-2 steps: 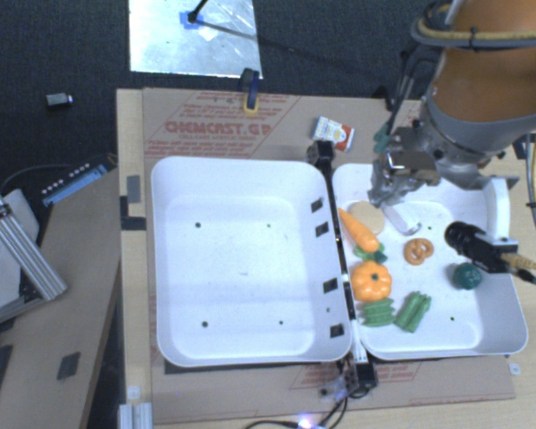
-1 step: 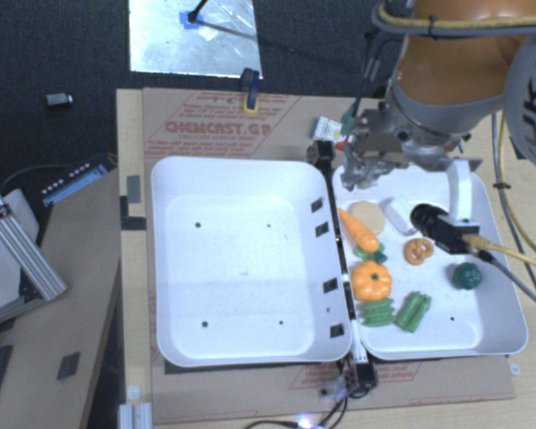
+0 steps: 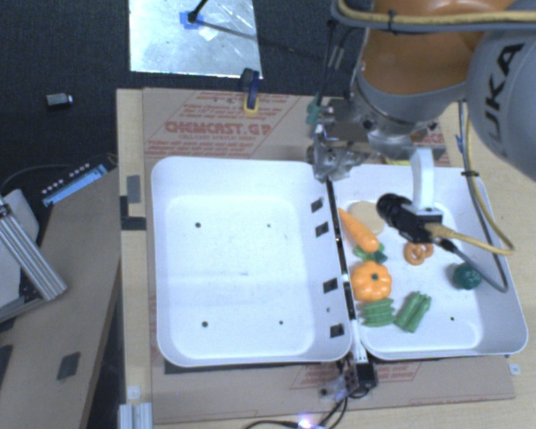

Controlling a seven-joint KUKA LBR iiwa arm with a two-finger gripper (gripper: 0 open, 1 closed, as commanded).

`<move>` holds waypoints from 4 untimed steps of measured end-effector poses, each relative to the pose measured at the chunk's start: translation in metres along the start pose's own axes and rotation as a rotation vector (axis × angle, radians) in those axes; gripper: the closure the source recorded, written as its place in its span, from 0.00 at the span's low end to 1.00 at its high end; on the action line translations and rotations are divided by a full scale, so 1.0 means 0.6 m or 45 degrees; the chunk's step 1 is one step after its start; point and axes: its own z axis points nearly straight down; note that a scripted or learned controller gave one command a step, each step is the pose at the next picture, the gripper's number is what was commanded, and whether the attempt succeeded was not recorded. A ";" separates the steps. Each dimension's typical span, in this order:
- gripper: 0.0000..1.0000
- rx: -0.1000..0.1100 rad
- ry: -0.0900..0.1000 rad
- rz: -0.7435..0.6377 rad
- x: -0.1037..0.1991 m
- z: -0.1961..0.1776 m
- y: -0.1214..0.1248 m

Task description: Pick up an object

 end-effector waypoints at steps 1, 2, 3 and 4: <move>1.00 0.000 0.000 0.002 0.049 -0.006 0.016; 1.00 -0.001 0.000 0.002 0.106 -0.009 0.060; 1.00 -0.001 0.000 0.002 0.156 -0.016 0.081; 1.00 -0.001 0.001 0.002 0.204 -0.030 0.107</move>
